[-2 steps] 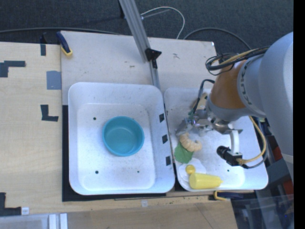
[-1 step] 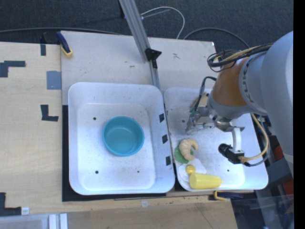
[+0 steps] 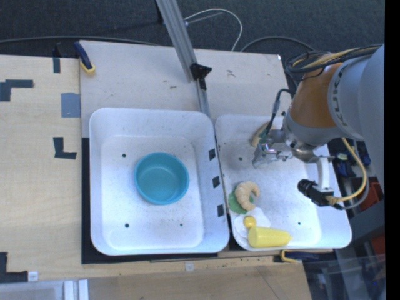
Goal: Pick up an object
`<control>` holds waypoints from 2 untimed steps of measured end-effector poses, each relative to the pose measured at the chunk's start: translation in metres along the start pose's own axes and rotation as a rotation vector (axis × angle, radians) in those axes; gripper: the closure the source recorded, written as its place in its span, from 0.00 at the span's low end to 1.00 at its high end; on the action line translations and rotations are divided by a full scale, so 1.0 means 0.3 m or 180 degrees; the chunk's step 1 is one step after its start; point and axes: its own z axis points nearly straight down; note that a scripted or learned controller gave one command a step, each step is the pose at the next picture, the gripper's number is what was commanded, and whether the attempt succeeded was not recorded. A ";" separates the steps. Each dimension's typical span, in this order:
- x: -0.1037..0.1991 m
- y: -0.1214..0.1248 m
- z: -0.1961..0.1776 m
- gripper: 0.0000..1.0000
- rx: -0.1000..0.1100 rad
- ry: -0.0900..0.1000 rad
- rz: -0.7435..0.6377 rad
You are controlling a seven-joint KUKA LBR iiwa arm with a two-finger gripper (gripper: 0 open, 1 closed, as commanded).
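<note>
A pale wooden tabletop (image 3: 37, 186) carries dark tape marks (image 3: 61, 147) at its left. A grey metal pole (image 3: 178, 30) slants down toward the bins. A blue-and-yellow clamp (image 3: 84, 58) grips the board's corner. Thin cables (image 3: 219, 17) loop over dark carpet (image 3: 300, 8).

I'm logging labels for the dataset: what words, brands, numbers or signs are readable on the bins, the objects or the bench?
None can be read.
Round blue plastic bowl in the left shallow white bin: plain, no print.
Yellow plastic bottle in the right shallow white bin: no legible label.
Dark tape pieces on the wooden bench: shapes, not letters.
</note>
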 end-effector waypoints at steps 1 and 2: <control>-0.003 -0.026 -0.158 1.00 -0.0002 0.0000 -0.0002; -0.002 -0.023 -0.253 1.00 0.0000 0.0001 -0.0002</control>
